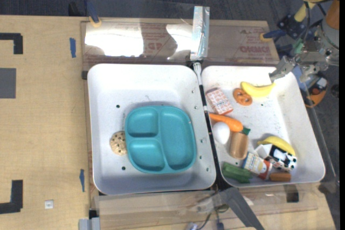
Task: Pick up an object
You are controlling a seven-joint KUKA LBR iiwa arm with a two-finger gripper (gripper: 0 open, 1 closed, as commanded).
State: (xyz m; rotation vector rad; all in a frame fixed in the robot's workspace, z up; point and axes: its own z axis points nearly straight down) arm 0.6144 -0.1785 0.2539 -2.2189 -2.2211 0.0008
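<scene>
Scanning from the left, I see the tan counter [38,116] carrying two white bins side by side. The left bin [108,89] holds a speckled cookie [118,143] against its left wall, touching or just beside the edge of a teal divided plate [160,137] that lies flat across the middle of that bin. The right bin [294,121] is where most of the pickable things sit. A small pink-and-white box [219,99] lies near its left wall, with an orange carrot [226,121] just below it and a white egg [221,133] touching the carrot's underside. A tan cylinder [238,144] stands just beside the egg, and a dark green piece [235,172] lies below it at the near wall. Toward the far side sits a round orange pretzel-like piece [242,97], and just right of it a yellow banana [257,89] lies flat on the bin floor. In the near right corner a second yellow piece [277,143], a black-and-white toy [283,158] and a small colourful carton [256,163] crowd together, too packed for me to tell which touch. The end effector [283,70] hangs at the far right corner of the right bin, just beside the banana's right end; nothing shows in its grip, and whether it is spread or closed I cannot make out. The arm [323,46] comes in from the right edge.
</scene>
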